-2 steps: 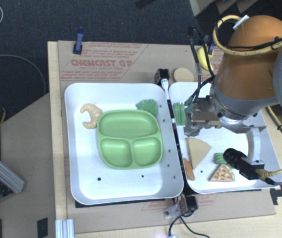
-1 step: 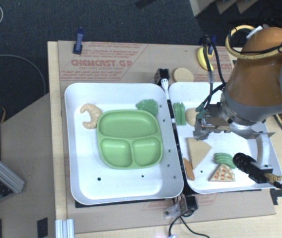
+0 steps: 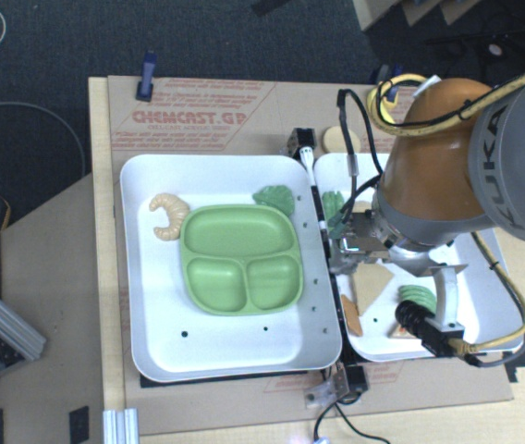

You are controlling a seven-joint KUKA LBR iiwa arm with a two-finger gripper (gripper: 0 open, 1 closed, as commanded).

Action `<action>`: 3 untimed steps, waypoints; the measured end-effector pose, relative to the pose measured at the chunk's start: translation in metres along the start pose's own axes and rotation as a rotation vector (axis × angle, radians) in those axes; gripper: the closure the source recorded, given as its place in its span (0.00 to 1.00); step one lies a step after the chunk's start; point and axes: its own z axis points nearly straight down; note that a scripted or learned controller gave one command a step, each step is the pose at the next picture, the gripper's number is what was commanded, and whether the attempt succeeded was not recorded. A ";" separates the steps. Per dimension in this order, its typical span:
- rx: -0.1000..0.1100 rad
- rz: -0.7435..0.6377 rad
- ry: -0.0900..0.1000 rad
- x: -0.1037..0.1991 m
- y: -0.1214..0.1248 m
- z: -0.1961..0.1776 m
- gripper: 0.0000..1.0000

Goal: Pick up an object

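Observation:
A green three-compartment plate (image 3: 241, 257) lies in the left bin (image 3: 152, 322). A tan croissant (image 3: 169, 215) rests just left of the plate, and a green leafy piece (image 3: 276, 198) sits at the plate's upper right corner. The arm's orange wrist band (image 3: 433, 155) hangs over the right bin (image 3: 373, 348), and the gripper (image 3: 350, 240) sits low at that bin's left side. A green item (image 3: 333, 205) shows just above it. Below it lie a tan wedge (image 3: 370, 289), a small orange piece (image 3: 351, 315) and a green ridged object (image 3: 417, 296).
The bins rest on a cardboard sheet (image 3: 189, 109) with red lettering. A blue clip (image 3: 146, 76) sits at its far edge. Cables (image 3: 350, 128) loop behind the right bin. Black hardware (image 3: 433, 331) on the arm overhangs the right bin's front.

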 end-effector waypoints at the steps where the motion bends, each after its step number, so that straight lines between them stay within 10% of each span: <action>1: -0.017 -0.005 0.002 0.052 0.002 -0.088 1.00; 2: -0.029 0.000 0.004 0.050 0.000 -0.271 1.00; 3: -0.002 -0.001 -0.002 0.076 -0.001 -0.225 1.00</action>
